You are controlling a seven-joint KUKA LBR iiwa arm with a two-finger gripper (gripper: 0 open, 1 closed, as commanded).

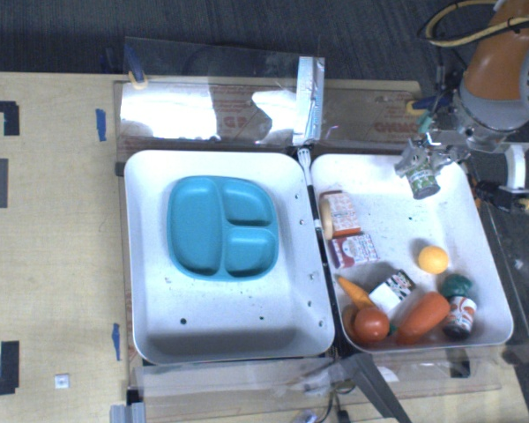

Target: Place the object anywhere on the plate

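The blue divided plate (222, 226) lies in the left bin (150, 307), toward its back. My gripper (420, 167) hangs over the back right part of the right bin (489, 263). It is shut on a small grey-green object (423, 183), which sticks out below the fingertips and appears lifted off the bin floor. The gripper is far to the right of the plate, across the wall between the two bins.
The right bin holds two red-and-white cartons (339, 211) (354, 250), an orange ball (433, 259), a carrot (353, 290), a tomato (370, 324), an orange-red vegetable (423, 315), a black-and-white box (393, 289), a dark green item (457, 285) and a small jar (459, 316). A clear plastic sheet (220, 104) stands behind the left bin.
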